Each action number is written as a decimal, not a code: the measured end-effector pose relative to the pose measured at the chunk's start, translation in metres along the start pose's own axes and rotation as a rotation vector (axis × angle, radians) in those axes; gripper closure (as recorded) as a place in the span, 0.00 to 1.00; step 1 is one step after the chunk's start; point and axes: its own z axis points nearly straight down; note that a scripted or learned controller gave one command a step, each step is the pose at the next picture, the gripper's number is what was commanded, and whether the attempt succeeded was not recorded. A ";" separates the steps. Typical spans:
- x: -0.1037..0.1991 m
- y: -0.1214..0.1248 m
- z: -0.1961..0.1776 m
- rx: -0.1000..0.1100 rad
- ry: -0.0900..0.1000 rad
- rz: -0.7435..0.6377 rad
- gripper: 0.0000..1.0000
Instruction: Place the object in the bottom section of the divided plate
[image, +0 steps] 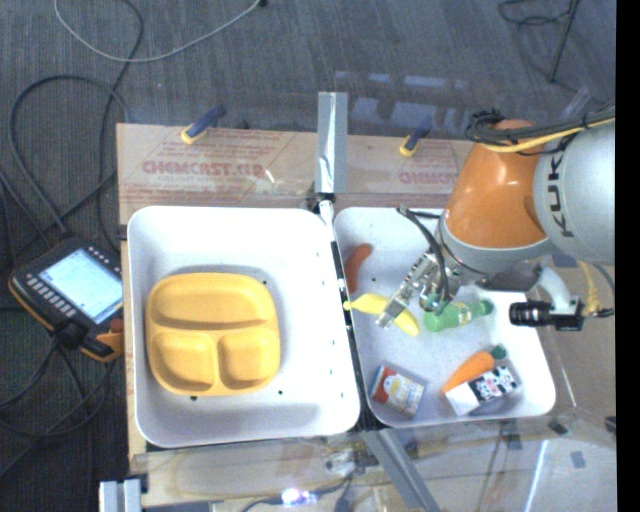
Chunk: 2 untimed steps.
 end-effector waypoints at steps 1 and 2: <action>0.025 0.072 -0.083 0.001 -0.002 -0.034 1.00; 0.066 0.139 -0.058 0.003 0.000 0.063 1.00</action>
